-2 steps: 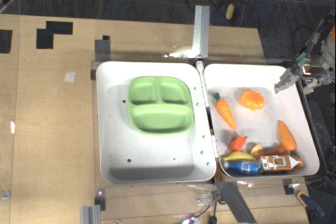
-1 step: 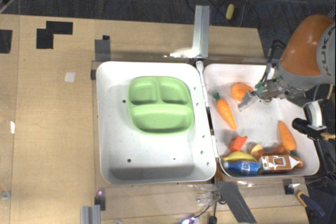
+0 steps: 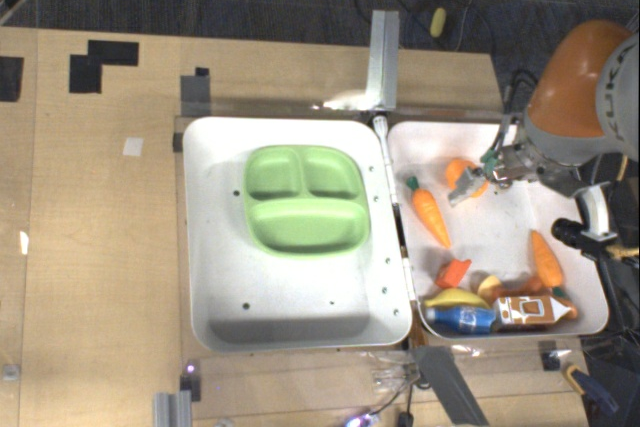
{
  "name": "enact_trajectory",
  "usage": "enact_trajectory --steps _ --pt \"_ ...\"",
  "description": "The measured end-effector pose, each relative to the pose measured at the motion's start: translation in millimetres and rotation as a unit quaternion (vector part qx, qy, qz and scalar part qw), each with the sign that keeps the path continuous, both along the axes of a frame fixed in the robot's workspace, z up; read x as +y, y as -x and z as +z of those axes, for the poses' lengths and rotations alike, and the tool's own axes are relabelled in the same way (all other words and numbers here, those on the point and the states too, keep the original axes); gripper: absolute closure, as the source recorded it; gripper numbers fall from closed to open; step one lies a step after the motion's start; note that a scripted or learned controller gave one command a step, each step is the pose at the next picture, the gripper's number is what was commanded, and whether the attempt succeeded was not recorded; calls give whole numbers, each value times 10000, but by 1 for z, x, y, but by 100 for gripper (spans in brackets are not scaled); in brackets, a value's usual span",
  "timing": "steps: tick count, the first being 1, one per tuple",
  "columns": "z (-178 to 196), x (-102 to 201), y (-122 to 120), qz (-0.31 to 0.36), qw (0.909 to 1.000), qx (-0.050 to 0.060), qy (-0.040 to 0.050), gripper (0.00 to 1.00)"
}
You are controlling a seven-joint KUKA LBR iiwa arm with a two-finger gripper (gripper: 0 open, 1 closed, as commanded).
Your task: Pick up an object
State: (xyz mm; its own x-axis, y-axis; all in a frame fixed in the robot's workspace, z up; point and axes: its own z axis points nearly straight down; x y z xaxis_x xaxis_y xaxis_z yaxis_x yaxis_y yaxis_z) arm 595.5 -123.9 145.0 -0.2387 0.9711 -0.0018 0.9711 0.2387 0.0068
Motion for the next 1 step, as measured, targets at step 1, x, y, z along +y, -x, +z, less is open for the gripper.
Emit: enact_trajectory --steps 1 --pt "39 -8 10 27 10000 1 3 0"
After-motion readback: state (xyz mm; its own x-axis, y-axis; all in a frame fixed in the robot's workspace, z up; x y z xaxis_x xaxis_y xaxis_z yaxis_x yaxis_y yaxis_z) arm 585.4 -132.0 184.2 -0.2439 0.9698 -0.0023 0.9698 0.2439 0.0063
